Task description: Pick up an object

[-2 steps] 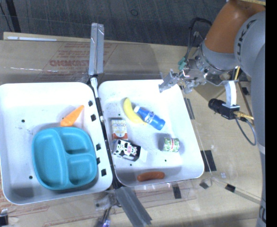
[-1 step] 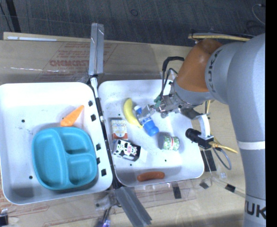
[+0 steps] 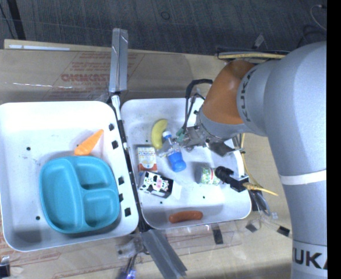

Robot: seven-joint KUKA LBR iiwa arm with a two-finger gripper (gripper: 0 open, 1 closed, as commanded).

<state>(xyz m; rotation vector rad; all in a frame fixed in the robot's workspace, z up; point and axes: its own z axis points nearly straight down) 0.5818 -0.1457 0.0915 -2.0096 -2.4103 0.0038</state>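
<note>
The right bin (image 3: 217, 211) holds a yellow banana (image 3: 158, 131), a blue bottle (image 3: 176, 158) with a clear top, a small orange-and-white carton (image 3: 146, 157), a black-and-white patterned pack (image 3: 156, 184), a green can (image 3: 207, 175) and a reddish sausage (image 3: 185, 216). My gripper (image 3: 180, 138) is low over the bin's middle, right beside the bottle's upper end and just right of the banana. Whether it touches the bottle is unclear.
In the left bin (image 3: 19, 127) lie a teal divided tray (image 3: 77, 193) and an orange carrot (image 3: 89, 142). A metal divider (image 3: 124, 150) runs between the bins. The grey arm (image 3: 287, 115) covers the right bin's right edge.
</note>
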